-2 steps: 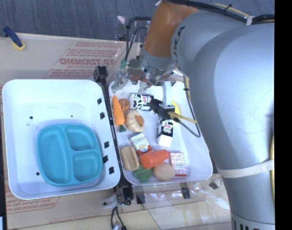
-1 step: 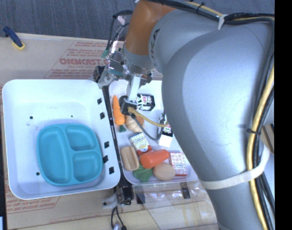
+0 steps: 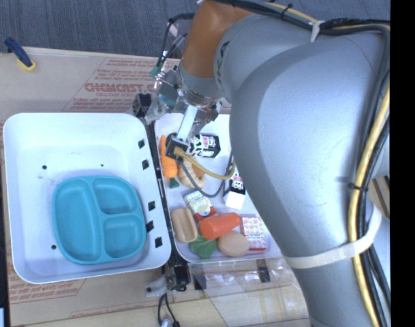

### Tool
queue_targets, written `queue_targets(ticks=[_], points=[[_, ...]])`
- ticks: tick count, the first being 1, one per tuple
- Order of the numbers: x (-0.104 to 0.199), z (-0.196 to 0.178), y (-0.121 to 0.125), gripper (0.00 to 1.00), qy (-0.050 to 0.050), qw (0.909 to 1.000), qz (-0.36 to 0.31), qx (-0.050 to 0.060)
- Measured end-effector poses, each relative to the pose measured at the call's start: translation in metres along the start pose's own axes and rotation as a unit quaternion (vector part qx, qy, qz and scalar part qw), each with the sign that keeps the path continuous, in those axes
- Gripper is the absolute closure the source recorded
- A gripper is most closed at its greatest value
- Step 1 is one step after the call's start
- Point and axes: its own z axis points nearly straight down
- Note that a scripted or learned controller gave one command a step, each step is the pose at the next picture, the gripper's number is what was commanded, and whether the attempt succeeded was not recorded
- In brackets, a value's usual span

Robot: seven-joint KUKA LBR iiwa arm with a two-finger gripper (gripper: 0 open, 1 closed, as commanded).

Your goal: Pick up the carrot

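Note:
The carrot (image 3: 168, 162) is a small orange piece lying along the left wall of the right bin (image 3: 182, 254), near its far end. My gripper (image 3: 164, 105) hangs under the orange-banded wrist just above the bin's far left corner, a short way beyond the carrot. The wrist hides its lower end. I see nothing held in it.
The left bin (image 3: 30, 135) holds a blue compartment tray (image 3: 98, 216). In the right bin lie a red-orange piece (image 3: 221, 225), a tan bread-like piece (image 3: 183, 225), a green item (image 3: 202, 248), a tan oval (image 3: 233, 244), a red-and-white packet (image 3: 256, 233) and small cartons (image 3: 234, 197). The arm covers the bin's right side.

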Motion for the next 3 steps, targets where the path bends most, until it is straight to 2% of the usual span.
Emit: queue_targets(ticks=[1, 2, 3], points=[[0.013, -0.018, -0.008, 0.0, 0.0, 0.9644, 0.264, 0.002], [0.03, 0.002, -0.076, 0.0, -0.001, 0.9796, 0.201, 0.005], [0.126, 0.087, -0.086, 0.0, -0.002, 0.969, 0.247, 0.004]])
